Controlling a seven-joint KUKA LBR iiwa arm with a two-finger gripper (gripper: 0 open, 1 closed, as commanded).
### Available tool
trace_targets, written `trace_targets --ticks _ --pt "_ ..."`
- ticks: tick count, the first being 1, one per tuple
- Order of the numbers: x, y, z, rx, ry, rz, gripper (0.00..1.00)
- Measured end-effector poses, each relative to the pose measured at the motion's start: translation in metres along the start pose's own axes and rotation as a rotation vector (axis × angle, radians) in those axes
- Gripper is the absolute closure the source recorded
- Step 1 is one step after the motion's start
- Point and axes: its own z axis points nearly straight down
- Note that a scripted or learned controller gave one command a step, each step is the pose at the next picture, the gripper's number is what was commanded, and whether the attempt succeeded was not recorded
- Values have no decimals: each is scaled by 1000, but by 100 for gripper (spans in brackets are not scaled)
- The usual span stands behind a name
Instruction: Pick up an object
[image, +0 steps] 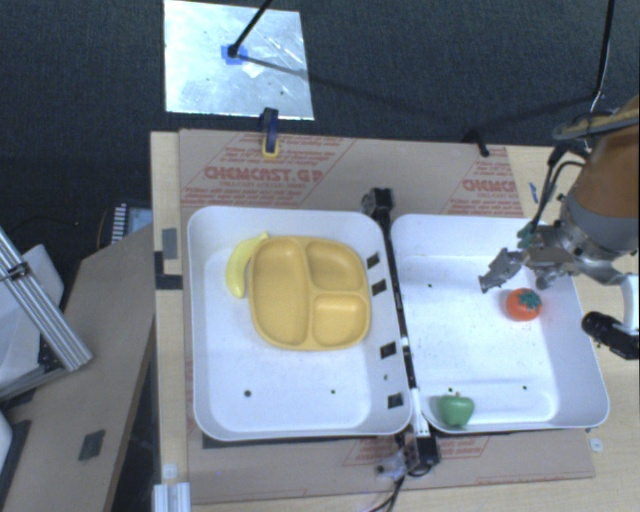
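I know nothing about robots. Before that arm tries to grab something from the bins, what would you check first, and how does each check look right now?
1. A target within reach: ok. The orange tomato toy lies in the right bin, just below the hand.
2. Hand centred over the tomato toy: not ok, it sits a little up and to the left of it.
3. Hand carrying nothing already: cannot tell from this angle.
4. Space around the target: ok. The green apple toy lies apart, at the bin's near edge.
5. Other objects out of the way: ok. The yellow divided plate and banana are in the left bin.
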Motion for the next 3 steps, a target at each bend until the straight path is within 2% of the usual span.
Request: trace_targets --ticks 1,3 --pt "0 2 -7 -12 -2 -3 0" --pt "-5 -4 96 -8 -1 0 0"
